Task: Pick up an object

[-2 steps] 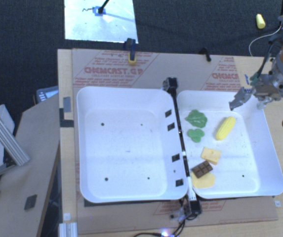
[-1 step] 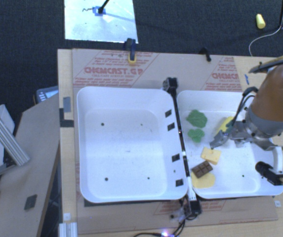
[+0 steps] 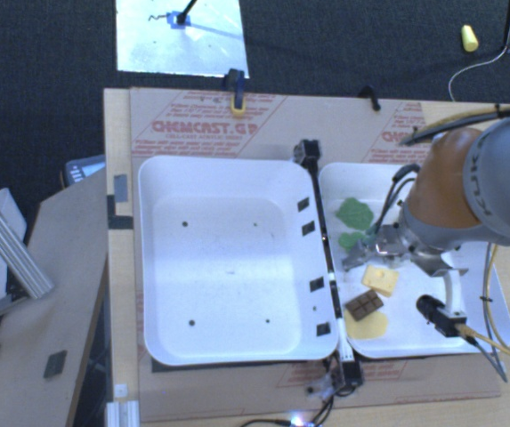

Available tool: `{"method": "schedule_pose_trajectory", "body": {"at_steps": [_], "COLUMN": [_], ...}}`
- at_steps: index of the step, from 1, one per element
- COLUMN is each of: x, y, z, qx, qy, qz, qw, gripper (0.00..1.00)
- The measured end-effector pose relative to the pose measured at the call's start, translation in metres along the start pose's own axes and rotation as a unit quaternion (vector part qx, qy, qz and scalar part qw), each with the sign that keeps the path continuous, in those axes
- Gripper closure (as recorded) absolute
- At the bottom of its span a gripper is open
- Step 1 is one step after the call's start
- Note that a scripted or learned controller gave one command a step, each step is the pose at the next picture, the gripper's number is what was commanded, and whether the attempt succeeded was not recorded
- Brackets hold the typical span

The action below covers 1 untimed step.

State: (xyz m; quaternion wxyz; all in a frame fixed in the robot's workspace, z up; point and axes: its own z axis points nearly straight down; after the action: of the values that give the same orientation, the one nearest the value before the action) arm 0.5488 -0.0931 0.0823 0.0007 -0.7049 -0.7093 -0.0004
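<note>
Reaching in from the right, the grey arm (image 3: 495, 185) hangs over the right bin (image 3: 481, 341). Left bin (image 3: 228, 256) sits beside it. Gripper (image 3: 359, 258) low in the right bin, jaw state cannot be told. Nearby: green pieces (image 3: 355, 212), yellow block (image 3: 381, 280), brown chocolate-like bar (image 3: 364, 306), pale yellow disc (image 3: 370, 326).

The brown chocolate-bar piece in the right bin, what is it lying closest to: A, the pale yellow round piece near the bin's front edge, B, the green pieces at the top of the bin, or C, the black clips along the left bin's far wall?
A: the brown chocolate-bar piece lies right beside the pale yellow round piece at the front of the right bin.
</note>
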Motion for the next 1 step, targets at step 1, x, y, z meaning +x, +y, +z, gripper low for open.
{"method": "schedule_pose_trajectory", "body": {"at_steps": [1], "x": [0.0864], "y": [-0.0412], "z": [-0.106], "qx": [-0.002], "qy": [-0.001], "qz": [0.001], "qw": [1.0], "gripper": [0.0]}}
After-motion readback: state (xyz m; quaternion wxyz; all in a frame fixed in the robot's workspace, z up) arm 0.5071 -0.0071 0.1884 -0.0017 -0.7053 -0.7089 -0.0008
